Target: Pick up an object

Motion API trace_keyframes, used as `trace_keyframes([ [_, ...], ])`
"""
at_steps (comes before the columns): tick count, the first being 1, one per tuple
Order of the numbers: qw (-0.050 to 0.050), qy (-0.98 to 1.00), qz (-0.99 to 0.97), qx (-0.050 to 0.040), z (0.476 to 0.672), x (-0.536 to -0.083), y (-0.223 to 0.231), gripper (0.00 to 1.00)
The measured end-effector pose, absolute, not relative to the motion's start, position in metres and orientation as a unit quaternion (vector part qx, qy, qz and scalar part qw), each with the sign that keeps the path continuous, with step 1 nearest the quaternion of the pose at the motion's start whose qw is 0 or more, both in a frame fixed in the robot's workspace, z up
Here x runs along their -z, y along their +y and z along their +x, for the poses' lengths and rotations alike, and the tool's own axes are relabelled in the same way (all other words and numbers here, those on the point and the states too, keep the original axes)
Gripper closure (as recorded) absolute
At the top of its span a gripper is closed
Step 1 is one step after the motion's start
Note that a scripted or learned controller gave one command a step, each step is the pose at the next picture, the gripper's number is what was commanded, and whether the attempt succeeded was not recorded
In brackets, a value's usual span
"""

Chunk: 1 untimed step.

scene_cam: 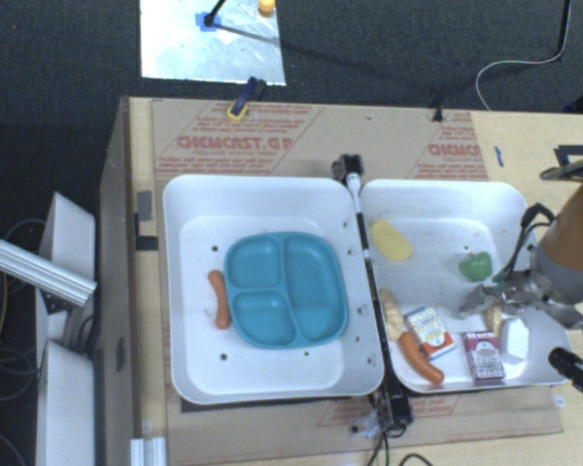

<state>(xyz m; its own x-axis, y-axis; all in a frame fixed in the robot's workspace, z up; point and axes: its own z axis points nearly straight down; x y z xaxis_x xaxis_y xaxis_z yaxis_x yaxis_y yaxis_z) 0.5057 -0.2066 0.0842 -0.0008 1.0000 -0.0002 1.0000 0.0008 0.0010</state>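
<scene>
Gripper [486, 304]: you see it low in the right bin [447, 202]; fingers' state cannot be told.
Nearest objects: green pepper [475, 265] just above it, red carton [483, 355] below.
Left bin [262, 192]: blue divided plate [286, 289], sausage [220, 299] beside it.

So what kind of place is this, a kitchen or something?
More likely a robotics lab test bench. Two white bins sit on a board, holding toy food such as a carrot and a blue divided plate, and a robot arm reaches in.
</scene>
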Motion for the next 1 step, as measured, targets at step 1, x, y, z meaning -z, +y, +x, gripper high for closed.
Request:
trace_keyframes([
  [1, 0.002, 0.708, 0.706, -0.0010, 0.5584, -0.1113, -0.2062, 0.00],
])
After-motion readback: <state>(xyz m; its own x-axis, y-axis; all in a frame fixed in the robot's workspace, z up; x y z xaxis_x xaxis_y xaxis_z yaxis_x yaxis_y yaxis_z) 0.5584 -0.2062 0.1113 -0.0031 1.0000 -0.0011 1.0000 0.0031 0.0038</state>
